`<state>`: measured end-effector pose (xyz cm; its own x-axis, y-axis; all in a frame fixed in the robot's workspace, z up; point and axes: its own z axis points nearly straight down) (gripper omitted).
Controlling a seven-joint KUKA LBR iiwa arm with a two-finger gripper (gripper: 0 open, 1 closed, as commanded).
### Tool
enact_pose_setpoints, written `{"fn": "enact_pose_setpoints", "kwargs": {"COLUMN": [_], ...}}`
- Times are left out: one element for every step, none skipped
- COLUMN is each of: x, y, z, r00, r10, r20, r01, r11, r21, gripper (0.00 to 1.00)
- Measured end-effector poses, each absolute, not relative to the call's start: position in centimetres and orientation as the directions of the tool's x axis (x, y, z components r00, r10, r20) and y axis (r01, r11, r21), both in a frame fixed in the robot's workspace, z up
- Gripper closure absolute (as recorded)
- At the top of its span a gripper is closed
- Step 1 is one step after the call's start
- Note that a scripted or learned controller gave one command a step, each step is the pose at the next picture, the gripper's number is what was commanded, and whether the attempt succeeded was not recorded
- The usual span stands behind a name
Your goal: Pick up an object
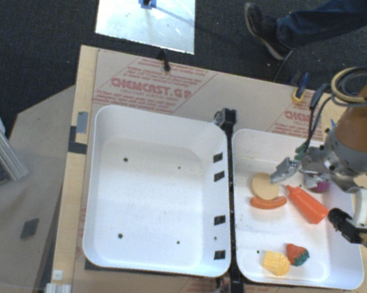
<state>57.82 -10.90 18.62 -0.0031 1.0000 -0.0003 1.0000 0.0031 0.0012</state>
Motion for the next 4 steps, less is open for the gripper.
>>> {"fn": "enact_pose_setpoints", "kwargs": {"x": [56.3,56.6,58.3,58.0], "y": [-9.1,-8.9,0.4,-0.3], "z": [8.6,10.2,25.8,24.8], "r00": [-0.001,-0.003,-0.016,-0.004], "r10": [1.0,1.0,1.0,1.0], "r20": [-0.009,-0.002,0.004,0.0], "r01": [1.0,1.0,1.0,1.0], "r11": [0.001,0.003,0.016,0.004], "r21": [0.014,0.019,0.02,0.002], "gripper": [0.0,1.0,1.0,0.0]}}
